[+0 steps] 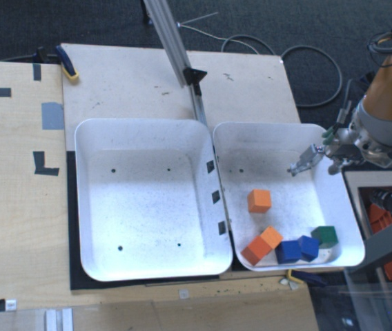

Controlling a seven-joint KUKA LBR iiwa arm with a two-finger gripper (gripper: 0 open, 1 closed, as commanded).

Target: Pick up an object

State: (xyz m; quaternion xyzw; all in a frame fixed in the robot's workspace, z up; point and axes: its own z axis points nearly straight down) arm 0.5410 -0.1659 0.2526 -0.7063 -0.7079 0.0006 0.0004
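Your gripper [306,161] hovers over the right bin's [265,138] far right corner, its open-or-clenched state impossible to tell; the crowded near-corner blocks [289,245] risk a jammed, glancing grab.

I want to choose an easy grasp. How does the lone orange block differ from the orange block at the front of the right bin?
The lone orange block stands apart near the bin's middle; the front orange block sits in the front cluster, close beside a blue block. The lone one looks squarish; the front one looks longer and lies askew. Both are orange and lie in the right bin.
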